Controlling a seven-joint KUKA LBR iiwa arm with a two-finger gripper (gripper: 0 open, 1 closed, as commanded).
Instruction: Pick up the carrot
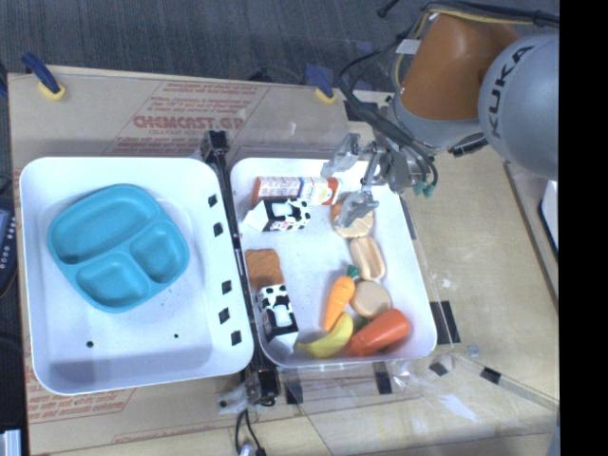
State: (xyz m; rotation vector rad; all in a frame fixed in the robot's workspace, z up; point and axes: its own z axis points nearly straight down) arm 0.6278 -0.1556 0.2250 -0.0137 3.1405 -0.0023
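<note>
One carrot [339, 299] lies hemmed by toys near the right bin's [418, 264] front edge; jaws' state unclear.

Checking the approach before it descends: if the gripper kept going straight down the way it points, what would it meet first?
Probably the tan round toy just under the gripper, not the carrot, which lies nearer the bin's front; depth is unclear.
</note>
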